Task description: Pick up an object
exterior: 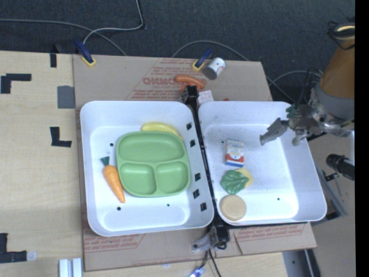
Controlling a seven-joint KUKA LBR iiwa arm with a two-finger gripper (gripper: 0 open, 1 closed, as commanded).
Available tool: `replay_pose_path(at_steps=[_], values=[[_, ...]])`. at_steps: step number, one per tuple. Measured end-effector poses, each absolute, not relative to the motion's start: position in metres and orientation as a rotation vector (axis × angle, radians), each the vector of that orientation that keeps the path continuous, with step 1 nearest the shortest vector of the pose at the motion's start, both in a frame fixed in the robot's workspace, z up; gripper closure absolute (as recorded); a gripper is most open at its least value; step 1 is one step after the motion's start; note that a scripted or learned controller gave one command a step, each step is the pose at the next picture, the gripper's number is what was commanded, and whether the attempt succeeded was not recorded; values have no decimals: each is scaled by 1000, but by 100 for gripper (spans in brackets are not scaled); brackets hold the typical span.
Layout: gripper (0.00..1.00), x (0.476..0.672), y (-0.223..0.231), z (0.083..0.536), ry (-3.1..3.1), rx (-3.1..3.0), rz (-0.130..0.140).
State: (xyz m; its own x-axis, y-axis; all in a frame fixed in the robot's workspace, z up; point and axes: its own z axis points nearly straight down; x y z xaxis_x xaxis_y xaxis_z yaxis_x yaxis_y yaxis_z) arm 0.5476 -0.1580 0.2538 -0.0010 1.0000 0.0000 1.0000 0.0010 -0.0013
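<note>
Nearest, a cookie [233, 207] below the carton [234, 153]; spread gripper [282, 131] hovers right, approaching, must descend.

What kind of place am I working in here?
Probably a robot lab test bench: two white bins clamped on cardboard, toy food like a carrot and green tray, loose cables.

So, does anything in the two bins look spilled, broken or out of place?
Nothing looks spilled or broken. The yellow piece lies partly under the green tray in the left bin; the carrot lies beside the tray.
</note>
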Motion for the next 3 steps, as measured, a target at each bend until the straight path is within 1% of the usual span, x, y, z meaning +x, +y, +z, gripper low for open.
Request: replay_pose_path(at_steps=[1, 2, 3], values=[[0, 598, -98, 147, -2221, -2216, 3], [0, 600, -103, 86, -2224, -2221, -1], [100, 600, -103, 96, -2226, -2221, 0]])
